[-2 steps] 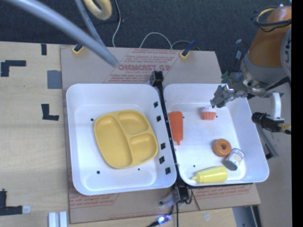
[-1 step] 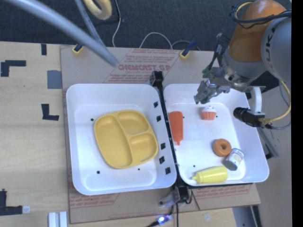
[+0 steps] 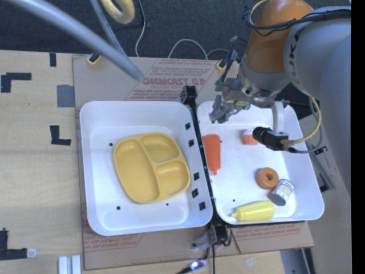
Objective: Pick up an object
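Open floor between carrot (image 3: pixel 212 152) and donut (image 3: pixel 267 178)

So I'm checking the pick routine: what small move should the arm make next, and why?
Probably lower straight down and slightly toward the bins' divider. The gripper hovers over the right bin, just above the top end of the orange carrot-shaped toy, the nearest thing to it. Nothing is between its fingers yet, so a short descent over the toy seems the sensible step.

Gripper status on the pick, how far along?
Done: arm is over the right bin. In hand: nothing between the fingers; the gripper hangs above the bin's far-left corner, just beyond the orange carrot. Left: the whole grasp. Carrot, donut, yellow bottle and small can all lie on the bin floor.
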You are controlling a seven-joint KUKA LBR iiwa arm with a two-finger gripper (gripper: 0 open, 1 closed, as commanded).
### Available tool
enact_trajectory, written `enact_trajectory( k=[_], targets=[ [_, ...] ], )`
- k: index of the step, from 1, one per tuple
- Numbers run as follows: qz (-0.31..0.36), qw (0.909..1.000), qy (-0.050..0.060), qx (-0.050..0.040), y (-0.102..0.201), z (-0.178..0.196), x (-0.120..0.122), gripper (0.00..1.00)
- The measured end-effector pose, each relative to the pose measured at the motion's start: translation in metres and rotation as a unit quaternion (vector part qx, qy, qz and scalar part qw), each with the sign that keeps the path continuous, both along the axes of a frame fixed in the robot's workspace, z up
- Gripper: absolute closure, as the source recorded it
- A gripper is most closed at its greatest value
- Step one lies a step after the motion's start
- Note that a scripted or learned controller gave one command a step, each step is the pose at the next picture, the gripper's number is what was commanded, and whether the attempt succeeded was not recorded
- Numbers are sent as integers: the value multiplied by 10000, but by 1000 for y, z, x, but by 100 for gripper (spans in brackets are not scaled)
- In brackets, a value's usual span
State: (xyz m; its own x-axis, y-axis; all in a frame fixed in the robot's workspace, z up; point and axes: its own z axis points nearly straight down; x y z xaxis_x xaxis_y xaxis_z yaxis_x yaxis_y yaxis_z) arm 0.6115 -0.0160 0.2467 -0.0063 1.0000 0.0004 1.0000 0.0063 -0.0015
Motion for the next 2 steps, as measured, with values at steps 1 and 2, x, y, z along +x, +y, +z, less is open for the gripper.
enact_trajectory(
  k=[1,2],
  targets=[
    [3,10000,4,2,59,-14,8,100],
    [1,10000,-3,4,114,-7,11,100]
  ],
)
